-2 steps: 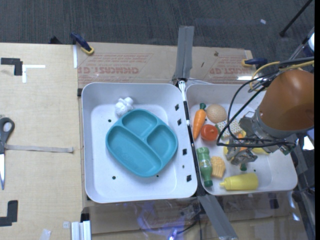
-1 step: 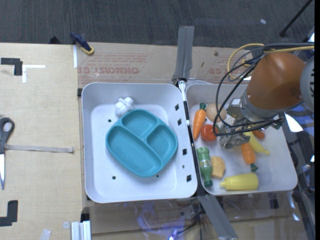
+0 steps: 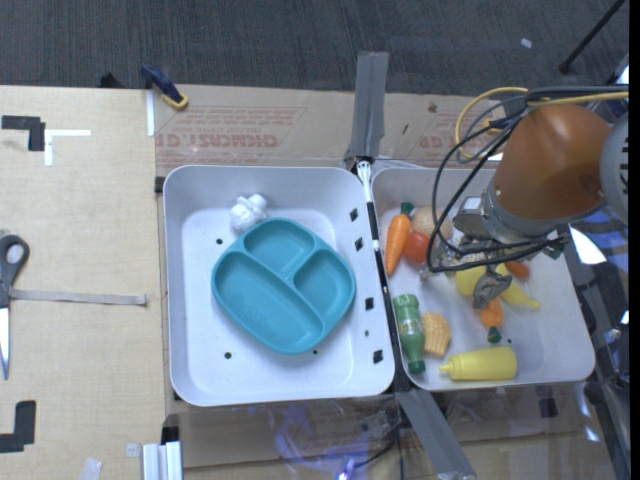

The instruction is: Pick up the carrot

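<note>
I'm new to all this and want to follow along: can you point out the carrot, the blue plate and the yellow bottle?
carrot (image 3: 397, 237): camera view, middle of its orange body.
blue plate (image 3: 262, 306): camera view, floor of its largest compartment.
yellow bottle (image 3: 485, 365): camera view, middle of its side.

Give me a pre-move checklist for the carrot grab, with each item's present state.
1. Carrot located, in the right bin near the divider: ok.
2. Gripper over the carrot: not ok, it sits further right.
3. Carrot between the fingers: not ok.
4. Room around the carrot: cannot tell, a red item crowds it.
5. Green bottle away from the carrot: ok.
6. Finger opening: cannot tell.
</note>
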Controlling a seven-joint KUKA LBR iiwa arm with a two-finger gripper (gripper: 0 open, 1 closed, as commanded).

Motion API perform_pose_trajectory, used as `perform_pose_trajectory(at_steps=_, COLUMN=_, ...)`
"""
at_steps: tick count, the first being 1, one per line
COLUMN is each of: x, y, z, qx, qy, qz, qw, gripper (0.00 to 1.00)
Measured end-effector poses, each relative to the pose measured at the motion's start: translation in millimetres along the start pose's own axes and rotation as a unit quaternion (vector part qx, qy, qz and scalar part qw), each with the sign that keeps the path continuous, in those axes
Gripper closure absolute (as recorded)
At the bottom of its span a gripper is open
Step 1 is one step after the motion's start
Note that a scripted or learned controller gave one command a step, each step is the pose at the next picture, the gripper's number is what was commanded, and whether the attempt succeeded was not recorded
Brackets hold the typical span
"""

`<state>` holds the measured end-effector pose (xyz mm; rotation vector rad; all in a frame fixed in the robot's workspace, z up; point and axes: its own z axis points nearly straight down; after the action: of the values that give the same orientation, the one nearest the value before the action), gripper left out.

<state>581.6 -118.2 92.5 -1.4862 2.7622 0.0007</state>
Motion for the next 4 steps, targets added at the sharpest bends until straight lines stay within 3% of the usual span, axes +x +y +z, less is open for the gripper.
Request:
perform_pose_trajectory(at_steps=1, x=88, y=58, z=-1, qx=0.000, qy=0.001, qz=-0.052, qw=0.9987, gripper=0.00)
perform_pose_trajectory(at_steps=2, x=41, y=25, z=0, qx=0.000, qy=0.000, qz=0.010, qw=0.9999, gripper=0.00)
perform_pose_trajectory(at_steps=3, x=93, y=35, z=-1, qx=0.000, qy=0.001, qz=0.070, qw=0.9976, gripper=0.00)
perform_pose_trajectory(at_steps=4, x=17, y=43, z=0, qx=0.000, qy=0.000, qz=0.050, qw=0.9987, gripper=0.00)
